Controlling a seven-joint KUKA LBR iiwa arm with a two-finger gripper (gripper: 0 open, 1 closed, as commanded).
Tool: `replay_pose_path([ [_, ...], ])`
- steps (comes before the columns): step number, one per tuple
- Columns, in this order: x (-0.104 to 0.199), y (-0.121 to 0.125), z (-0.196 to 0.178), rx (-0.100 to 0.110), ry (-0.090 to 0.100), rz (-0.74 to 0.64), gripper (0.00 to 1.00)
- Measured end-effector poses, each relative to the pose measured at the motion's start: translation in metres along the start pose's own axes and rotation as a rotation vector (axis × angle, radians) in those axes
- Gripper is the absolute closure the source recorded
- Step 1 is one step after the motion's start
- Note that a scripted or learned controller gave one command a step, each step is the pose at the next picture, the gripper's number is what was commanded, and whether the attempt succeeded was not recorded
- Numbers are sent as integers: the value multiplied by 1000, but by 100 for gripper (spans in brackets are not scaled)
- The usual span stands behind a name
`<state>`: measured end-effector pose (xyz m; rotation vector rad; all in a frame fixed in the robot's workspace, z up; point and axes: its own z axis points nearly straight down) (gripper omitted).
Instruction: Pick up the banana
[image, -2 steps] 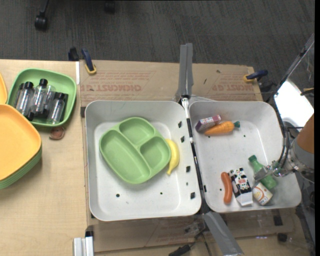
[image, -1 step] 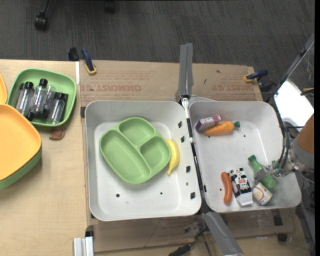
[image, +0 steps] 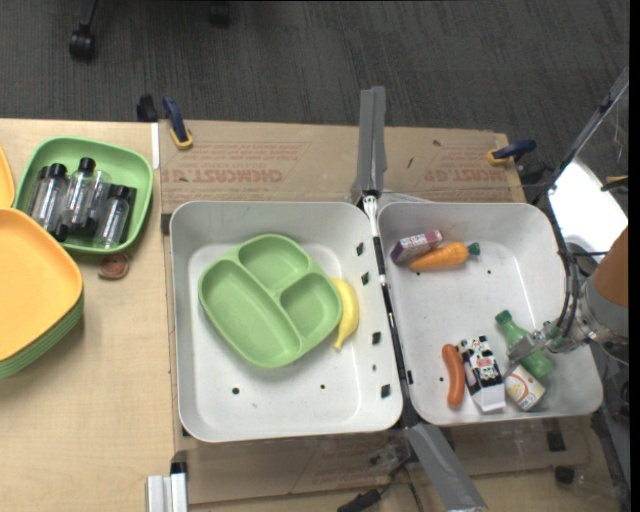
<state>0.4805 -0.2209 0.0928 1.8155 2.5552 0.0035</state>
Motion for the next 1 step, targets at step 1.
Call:
replay_pose_path([
  [1, 0, 0, 0, -1, 0, -20, 100],
])
